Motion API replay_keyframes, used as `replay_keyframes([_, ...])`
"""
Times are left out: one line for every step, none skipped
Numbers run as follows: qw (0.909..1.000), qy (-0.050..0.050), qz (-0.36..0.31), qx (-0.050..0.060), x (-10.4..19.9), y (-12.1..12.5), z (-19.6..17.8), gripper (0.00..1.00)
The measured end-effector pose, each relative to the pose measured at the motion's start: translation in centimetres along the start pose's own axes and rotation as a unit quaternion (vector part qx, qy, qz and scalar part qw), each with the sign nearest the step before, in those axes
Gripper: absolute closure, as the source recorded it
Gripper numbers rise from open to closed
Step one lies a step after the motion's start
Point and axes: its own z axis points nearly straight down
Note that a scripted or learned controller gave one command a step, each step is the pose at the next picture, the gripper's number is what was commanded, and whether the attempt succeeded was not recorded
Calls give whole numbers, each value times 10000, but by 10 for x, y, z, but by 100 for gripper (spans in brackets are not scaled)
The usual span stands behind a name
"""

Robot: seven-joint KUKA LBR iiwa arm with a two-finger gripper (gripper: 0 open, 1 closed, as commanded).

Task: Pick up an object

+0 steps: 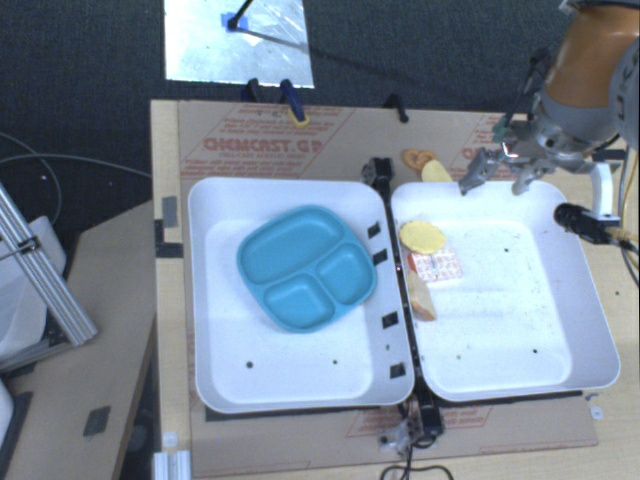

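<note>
My gripper hangs over the far edge of the right bin, fingers spread apart with nothing between them. At the left side of that bin lie a yellow round piece, a red-and-white patterned packet and a tan bread-like piece. All three lie down and to the left of the gripper, apart from it. A blue divided plate lies in the left bin.
Outside the bins, on the board behind the right bin, rest an orange item and a yellow item. A black clip row runs along the divider between the bins. A blue clamp sits at the board's far edge.
</note>
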Motion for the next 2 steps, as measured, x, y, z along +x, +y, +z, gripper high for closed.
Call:
replay_keyframes([10000,11,19,28,-7,-28,150,0])
replay_keyframes([10000,-8,-17,-18,32,-11,153,0])
